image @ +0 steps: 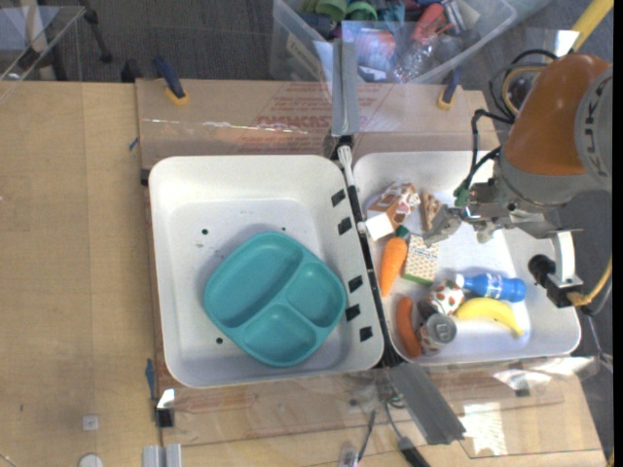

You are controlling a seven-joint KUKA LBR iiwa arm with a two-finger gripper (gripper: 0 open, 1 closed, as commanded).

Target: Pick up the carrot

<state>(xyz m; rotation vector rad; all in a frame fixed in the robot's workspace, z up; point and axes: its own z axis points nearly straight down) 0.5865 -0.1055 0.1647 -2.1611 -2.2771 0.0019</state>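
A pale wooden tabletop (68, 261) spreads wide and flatly lit. Beyond its far edge lies dark grey floor (146, 17). There too — past the tabletop's far right corner — stands a clear plastic storage tub (292, 13) heaped with bright toys. Small blue clamps (171, 81) grip a brown cardboard sheet (243, 115) on the tabletop.

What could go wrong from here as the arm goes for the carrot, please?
1. Wrong grab: the carrot lies in the right bin pressed among a small green-edged packet and a snack packet, so a neighbour may be caught instead.
2. Little room: the carrot sits close to the divider between the bins, leaving scant space on that side.
3. The gripper hovers off to one side of the carrot, so a straight descent may miss.
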